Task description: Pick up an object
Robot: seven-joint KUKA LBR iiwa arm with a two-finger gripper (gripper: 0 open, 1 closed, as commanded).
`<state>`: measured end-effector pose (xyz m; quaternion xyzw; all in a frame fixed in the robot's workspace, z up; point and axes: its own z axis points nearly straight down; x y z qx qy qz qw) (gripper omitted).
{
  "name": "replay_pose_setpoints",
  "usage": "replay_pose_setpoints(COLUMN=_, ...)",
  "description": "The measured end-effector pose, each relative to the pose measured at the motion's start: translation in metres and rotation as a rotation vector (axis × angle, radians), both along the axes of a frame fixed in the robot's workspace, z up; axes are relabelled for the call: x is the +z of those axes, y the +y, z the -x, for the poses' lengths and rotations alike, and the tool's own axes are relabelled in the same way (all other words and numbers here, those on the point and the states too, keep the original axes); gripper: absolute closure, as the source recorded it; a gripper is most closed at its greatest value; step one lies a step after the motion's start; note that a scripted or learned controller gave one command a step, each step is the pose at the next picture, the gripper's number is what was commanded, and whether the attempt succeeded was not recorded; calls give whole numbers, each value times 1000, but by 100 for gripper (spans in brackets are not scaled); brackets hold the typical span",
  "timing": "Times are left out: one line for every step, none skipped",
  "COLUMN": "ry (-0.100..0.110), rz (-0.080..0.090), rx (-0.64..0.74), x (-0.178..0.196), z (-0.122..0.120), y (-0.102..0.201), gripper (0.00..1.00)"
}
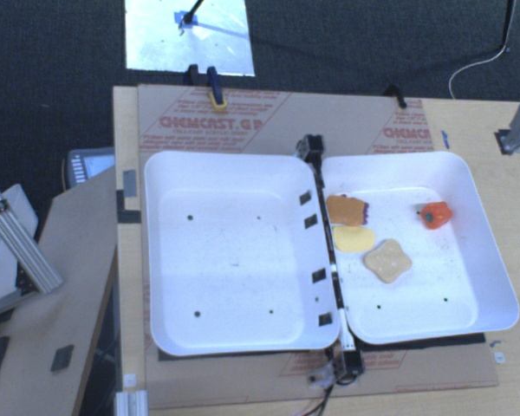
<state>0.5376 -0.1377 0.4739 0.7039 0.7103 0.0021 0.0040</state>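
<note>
Since all four pieces cluster in the right bin [477,232], we would target the orange toy [434,215], isolated at three o'clock from the others.

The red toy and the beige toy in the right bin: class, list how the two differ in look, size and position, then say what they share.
The red toy is bright red-orange with a green spot; the beige toy is pale tan all over. The red toy is smaller and rounder; the beige toy is wider, flatter and lobed. The red toy lies alone near the far right; the beige toy lies close beside a yellow piece. Both lie loose in the right bin.
</note>
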Motion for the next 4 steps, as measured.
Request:
replay_pose_setpoints(ry=3, rz=-3, rx=0, x=19, z=-30, y=44, gripper=100)
replay_pose_setpoints(ry=5, rz=-4, rx=4, x=3, z=-97, y=123, gripper=100)
replay_pose_setpoints(ry=4, rz=-5, rx=4, x=8, z=-117, y=211, gripper=100)
replay_pose_setpoints(ry=6, rz=-6, rx=3, x=-6, z=-131, y=300, gripper=100)
